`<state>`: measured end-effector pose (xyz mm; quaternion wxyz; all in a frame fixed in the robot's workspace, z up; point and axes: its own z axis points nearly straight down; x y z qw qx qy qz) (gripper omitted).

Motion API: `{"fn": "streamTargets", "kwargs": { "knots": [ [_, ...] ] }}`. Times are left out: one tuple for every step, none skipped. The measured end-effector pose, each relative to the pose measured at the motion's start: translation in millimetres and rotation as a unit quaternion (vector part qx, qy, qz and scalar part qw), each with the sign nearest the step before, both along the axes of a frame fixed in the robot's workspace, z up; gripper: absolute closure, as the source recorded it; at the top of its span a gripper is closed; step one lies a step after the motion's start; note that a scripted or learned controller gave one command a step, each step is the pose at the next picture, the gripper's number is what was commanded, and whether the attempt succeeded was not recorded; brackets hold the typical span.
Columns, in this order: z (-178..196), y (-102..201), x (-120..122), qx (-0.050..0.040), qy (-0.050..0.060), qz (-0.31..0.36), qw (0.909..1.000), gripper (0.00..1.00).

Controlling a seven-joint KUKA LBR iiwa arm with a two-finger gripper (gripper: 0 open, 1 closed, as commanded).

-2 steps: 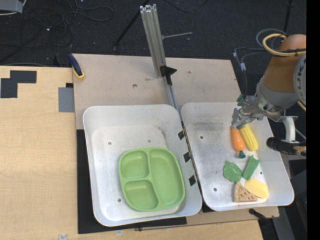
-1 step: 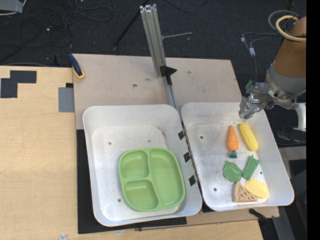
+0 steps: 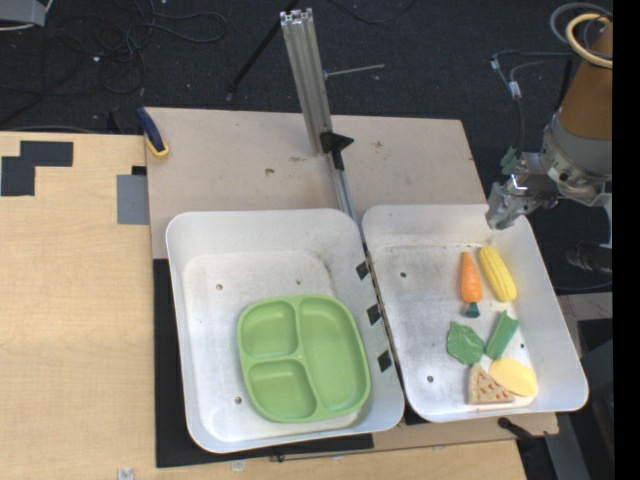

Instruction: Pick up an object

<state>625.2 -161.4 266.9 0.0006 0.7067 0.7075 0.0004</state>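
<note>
Nearest, a green tray (image 3: 300,358) sits in the left bin (image 3: 190,268), far from the gripper (image 3: 503,211). Whether the gripper is parted cannot be told. It hovers at the right bin's (image 3: 420,258) rim, approaching; corn (image 3: 497,272) lies just below-left, needing descent.

The shallow white right-hand bin (image 3: 420,268) has bare floor across its nine o'clock half. Its three o'clock side is crowded: an orange toy carrot (image 3: 470,277) just beside a yellow corn cob (image 3: 498,273), and toward five o'clock a green leafy piece (image 3: 463,342), a green wedge (image 3: 501,334), a yellow lemon-like piece (image 3: 514,376) and a tan waffle triangle (image 3: 487,389). The white left-hand bin (image 3: 200,258) carries a green sectioned plastic tray (image 3: 300,358) at six o'clock, with open floor toward twelve. An upright grey metal post (image 3: 308,83) stands at twelve o'clock between the bins.
</note>
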Motion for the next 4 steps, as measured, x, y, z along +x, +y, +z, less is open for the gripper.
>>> {"fn": "streamTargets", "kwargs": {
  "knots": [
    [-16.2,48.8,-4.4,0.0008,0.003,0.001,1.0000,1.00],
    [-10.7,97.9,-10.6,0.0013,0.002,0.002,1.0000,1.00],
    [-22.9,141.1,-17.5,0.0007,0.003,0.001,1.0000,1.00],
    [-35.1,191.4,-30.2,0.0009,0.003,0.002,1.0000,1.00]
  ]
}}
